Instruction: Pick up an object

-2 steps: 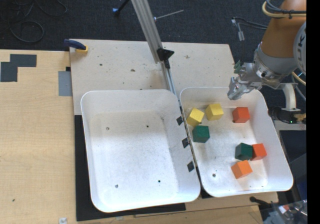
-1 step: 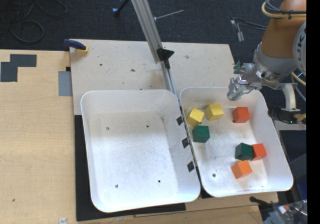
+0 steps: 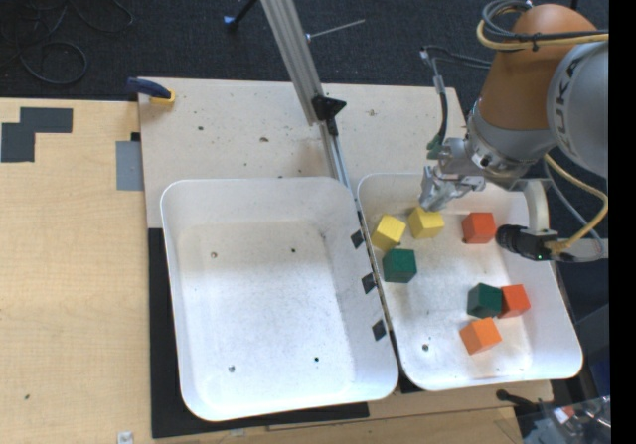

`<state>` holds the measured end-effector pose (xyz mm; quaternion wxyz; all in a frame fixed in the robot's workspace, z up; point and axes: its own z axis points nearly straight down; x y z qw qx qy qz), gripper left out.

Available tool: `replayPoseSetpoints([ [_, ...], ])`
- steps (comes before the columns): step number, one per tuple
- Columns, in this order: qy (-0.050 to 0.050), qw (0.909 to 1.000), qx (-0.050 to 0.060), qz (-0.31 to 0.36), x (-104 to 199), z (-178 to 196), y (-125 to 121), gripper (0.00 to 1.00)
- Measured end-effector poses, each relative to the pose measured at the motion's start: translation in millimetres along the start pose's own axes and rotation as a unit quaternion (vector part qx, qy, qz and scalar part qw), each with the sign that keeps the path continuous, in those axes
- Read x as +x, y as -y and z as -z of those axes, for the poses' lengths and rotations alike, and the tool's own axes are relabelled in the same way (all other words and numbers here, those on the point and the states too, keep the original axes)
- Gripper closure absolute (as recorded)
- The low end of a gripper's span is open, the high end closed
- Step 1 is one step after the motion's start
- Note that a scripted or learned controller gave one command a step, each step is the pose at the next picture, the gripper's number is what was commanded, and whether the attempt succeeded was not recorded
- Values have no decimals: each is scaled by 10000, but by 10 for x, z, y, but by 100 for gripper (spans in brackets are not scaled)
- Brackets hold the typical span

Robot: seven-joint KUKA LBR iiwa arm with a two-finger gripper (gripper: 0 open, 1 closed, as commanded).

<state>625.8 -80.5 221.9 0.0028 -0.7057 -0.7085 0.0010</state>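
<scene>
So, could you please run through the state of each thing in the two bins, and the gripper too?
gripper: low in the right bin, just above a yellow block
yellow block by gripper: resting on bin floor
yellow block by divider: resting, tilted
green block near divider: resting
red block: resting, apart
dark green block: touching a red-orange block
orange block: resting alone
left bin: holds no blocks

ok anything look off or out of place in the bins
Nothing stands out. All seven blocks sit in the right bin, none spilled. Two yellow blocks touch near the pincer; the left bin looks undamaged.
</scene>
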Motion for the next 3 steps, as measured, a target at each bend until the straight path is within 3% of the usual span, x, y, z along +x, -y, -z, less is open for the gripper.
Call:
replayPoseSetpoints([
  [3, 2, 10000, 6, 1, 1631, -147, 298, 100],
])
